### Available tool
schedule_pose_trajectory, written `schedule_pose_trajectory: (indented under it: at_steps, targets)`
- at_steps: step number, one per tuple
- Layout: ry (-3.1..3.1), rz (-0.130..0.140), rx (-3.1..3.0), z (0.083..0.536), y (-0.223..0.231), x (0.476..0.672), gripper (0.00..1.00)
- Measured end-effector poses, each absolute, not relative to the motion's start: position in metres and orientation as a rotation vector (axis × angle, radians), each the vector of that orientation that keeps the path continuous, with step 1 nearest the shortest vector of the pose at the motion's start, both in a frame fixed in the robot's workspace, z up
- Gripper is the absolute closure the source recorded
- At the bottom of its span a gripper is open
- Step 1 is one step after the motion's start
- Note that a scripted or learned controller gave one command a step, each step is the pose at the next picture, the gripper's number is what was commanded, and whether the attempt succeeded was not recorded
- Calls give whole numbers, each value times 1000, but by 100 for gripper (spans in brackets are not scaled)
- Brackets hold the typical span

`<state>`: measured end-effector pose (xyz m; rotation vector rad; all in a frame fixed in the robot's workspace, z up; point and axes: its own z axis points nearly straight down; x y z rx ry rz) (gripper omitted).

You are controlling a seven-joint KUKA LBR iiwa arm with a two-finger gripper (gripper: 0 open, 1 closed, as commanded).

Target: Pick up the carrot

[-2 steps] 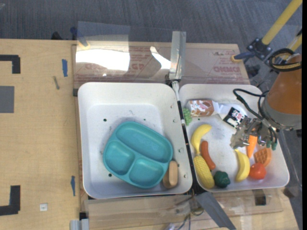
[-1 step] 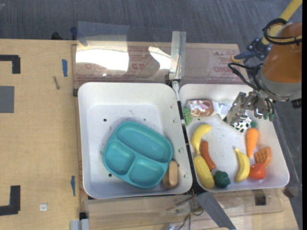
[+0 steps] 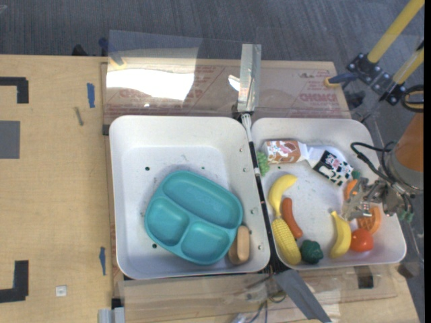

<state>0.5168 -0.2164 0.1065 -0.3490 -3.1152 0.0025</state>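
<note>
1. The carrot (image 3: 372,221) was seen in the right bin (image 3: 399,251), close to that bin's right wall, as an orange shape partly covered by the arm's tooling. A second orange patch showed just up and left of the tooling and was taken to be the carrot's other end, though this could not be made sure.
2. The gripper (image 3: 363,204) was placed low over the carrot, with a yellow banana (image 3: 341,235) just to its left and a red tomato (image 3: 361,241) just below it.
3. Whether the claw was open or closed could not be told; its tip was blurred and tangled with cables, and no grasp on the carrot could be confirmed.
4. The approach was judged to be done: the arm had been brought into the correct bin and over the correct item.
5. The carrot was judged not yet lifted, since it appeared to lie on the bin floor among its neighbours.
6. What was left, by this reading, was a firm closure on the carrot and a lift clear of the bin, with the banana and tomato left undisturbed.
7. The left bin (image 3: 121,180), which held a teal divided plate (image 3: 194,215), was not involved.
</note>
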Motion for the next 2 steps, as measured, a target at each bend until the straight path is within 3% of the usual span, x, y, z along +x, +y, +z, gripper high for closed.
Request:
schedule_pose_trajectory:
  at_steps: [1, 2]
  targets:
    - [-3127, 7, -425, 196, -226, 482, 100]
    - [-3118, 3, -482, 89, -201, 497, 100]
